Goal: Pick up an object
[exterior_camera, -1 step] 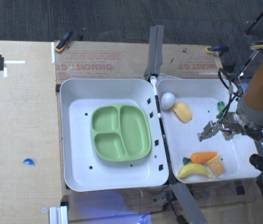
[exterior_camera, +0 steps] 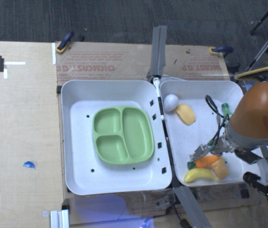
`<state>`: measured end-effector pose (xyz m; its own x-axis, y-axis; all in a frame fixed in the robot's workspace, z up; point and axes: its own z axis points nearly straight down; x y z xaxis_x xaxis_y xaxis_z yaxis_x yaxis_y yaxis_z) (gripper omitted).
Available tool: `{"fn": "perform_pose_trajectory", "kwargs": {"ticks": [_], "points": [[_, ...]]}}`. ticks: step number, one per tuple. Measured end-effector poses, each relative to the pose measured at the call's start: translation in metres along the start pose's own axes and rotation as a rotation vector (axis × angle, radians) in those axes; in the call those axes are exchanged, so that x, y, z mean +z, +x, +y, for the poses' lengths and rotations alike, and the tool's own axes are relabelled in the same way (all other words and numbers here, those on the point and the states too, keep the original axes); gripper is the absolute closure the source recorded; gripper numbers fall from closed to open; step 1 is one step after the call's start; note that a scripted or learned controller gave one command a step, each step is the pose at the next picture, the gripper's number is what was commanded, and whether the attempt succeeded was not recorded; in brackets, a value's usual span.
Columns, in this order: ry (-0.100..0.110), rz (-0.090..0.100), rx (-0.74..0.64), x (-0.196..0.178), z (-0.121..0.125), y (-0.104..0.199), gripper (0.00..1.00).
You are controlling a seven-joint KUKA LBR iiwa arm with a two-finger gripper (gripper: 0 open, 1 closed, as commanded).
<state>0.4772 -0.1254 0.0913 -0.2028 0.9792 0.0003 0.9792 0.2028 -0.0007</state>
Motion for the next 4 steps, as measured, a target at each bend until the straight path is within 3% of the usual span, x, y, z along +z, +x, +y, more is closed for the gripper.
{"fn": "perform_pose_trajectory", "kwargs": {"ticks": [1,2,3,4], "points": [[0.000,0.000,0.004,-0.009,0.000,0.000,1.00],[0.001,0.001,0.004,-0.008,0.000,0.000,0.00],[0.000,0.000,-0.194,-0.113,0.052,0.014,0.00],[-0.001,-0.002,-0.257,-0.185,0.039,-0.012,0.00]]}}
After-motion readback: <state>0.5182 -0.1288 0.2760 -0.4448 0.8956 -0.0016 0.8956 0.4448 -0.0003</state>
